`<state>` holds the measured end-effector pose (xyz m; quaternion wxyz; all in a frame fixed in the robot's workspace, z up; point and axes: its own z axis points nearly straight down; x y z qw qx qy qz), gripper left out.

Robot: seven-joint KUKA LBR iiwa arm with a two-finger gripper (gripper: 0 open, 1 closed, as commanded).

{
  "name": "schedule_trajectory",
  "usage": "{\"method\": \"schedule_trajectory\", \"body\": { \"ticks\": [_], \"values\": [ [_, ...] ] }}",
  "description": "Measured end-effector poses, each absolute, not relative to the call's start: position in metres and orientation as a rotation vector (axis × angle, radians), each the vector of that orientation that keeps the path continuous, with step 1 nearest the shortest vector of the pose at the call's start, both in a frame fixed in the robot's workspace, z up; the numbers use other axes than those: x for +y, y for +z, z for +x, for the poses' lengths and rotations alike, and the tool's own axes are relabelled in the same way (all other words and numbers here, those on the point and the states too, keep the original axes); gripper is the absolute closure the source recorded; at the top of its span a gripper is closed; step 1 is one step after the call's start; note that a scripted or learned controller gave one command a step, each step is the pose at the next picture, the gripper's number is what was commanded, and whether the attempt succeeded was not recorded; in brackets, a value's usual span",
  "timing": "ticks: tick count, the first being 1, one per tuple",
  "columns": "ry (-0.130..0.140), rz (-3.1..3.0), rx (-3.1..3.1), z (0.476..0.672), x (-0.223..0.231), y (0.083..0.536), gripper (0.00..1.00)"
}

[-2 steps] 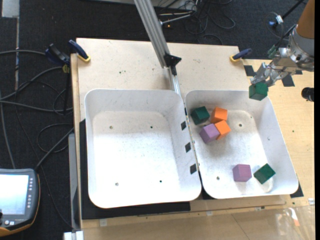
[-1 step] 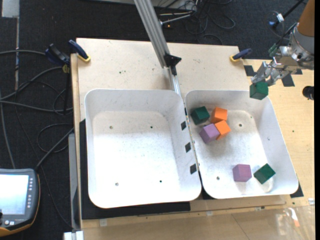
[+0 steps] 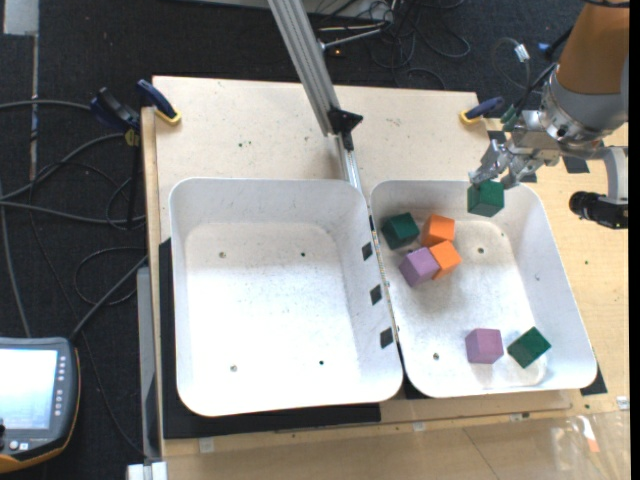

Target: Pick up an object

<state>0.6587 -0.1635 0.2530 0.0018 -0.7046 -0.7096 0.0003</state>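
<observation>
We see the bench (image 3: 260, 128) carrying two white bins: the left bin (image 3: 200, 268) and the right bin (image 3: 560, 298). The arm (image 3: 590, 58) comes in from the upper right, its orange band above the wrist, bent down toward the right bin's far edge. Its gripper (image 3: 497, 176) is clamped on a green cube (image 3: 486, 199), which hangs above the bin's upper rim. Inside the right bin, near the divider, a second green cube (image 3: 400, 230), two orange cubes (image 3: 438, 230) and a purple cube (image 3: 419, 265) cluster together. Near the front, another purple cube (image 3: 484, 345) sits just beside a dark green cube (image 3: 529, 347).
</observation>
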Motion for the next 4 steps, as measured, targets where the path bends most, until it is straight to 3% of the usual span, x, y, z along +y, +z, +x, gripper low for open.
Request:
{"method": "schedule_trajectory", "body": {
  "ticks": [2, 4],
  "values": [
    [0.002, -2.211, -2.226, 0.597, -0.074, 0.248, 1.0],
    [0.003, -2.21, -2.226, 0.551, 0.019, 0.236, 1.0]
  ]
}}
